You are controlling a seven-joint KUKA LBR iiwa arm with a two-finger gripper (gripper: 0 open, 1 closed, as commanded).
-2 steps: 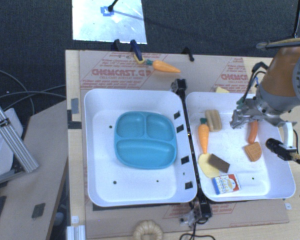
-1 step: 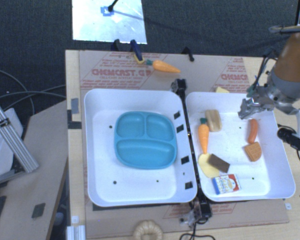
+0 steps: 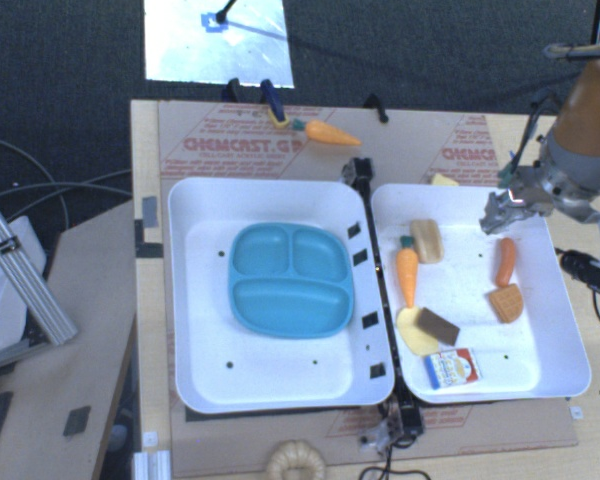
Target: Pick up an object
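Observation:
The right bin (image 3: 555, 363) holds several toy foods. An orange carrot (image 3: 407, 276) lies near its left wall, with a tan bread piece (image 3: 426, 240) just above it. Toward the right lie an orange-red sausage (image 3: 506, 261) and an orange wedge (image 3: 507, 304). Lower down, a brown block (image 3: 438, 325) rests on a yellow disc (image 3: 412, 336), and a small blue and white box (image 3: 451, 368) lies below them. My gripper (image 3: 498, 214) hangs over the bin's upper right part, just above and left of the sausage. Nothing shows between its tips.
The left bin (image 3: 195, 218) holds a blue divided plate (image 3: 290, 278). A second carrot (image 3: 330, 134) lies on the cardboard behind the bins, and a yellow piece (image 3: 443, 180) sits at the right bin's back rim. A tan ring (image 3: 298, 460) lies at the bench's front.

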